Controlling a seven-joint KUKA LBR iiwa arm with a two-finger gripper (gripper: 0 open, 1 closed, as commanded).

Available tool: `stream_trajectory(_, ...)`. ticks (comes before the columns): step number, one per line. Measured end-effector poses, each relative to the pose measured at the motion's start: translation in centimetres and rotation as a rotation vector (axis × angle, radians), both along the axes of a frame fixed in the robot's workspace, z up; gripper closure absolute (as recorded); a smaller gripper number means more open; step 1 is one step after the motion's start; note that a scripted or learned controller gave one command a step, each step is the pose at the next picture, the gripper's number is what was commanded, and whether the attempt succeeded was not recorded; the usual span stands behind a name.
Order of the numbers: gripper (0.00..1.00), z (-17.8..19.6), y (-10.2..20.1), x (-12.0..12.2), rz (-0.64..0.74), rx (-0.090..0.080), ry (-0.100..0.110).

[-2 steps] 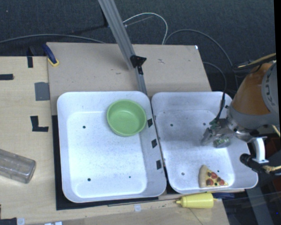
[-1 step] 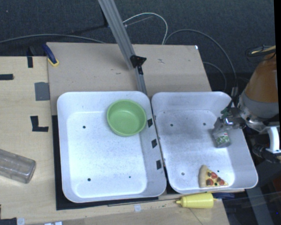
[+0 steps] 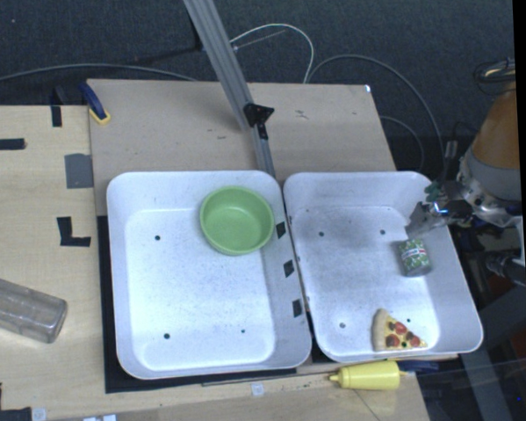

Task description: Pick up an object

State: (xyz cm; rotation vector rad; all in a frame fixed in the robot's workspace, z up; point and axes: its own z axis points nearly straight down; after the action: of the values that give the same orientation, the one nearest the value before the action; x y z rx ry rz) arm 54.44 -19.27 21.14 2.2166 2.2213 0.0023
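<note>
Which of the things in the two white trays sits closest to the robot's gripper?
The small green can, just below the gripper in the right bin; the pizza slice and green bowl lie farther.

A pale wooden bench stands on dark blue carpet, with thin cables trailing behind.

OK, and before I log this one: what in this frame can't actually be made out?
- Tool, camera view: small and blurred at the right bin's edge; open or shut is unreadable, as is any contact with the green can just below it.
- Green can: label too small to read.
- Arm: cut off by the right edge.
- Yellow bottle: lies outside the right bin, partly tucked under its front rim.
- Clear container: cut off by the left edge.
</note>
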Motion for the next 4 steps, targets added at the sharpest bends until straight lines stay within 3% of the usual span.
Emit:
stream_trajectory(1, 1.00, 4.2, 0.0, 0.1, 0.000, 0.000, 0.000)
stream_trajectory(3, 1.00, 2.3, 11.9, 0.9, 0.006, 0.003, 0.005)
stream_trajectory(4, 1.00, 3.1, 17.2, 1.0, 0.006, 0.003, 0.004)
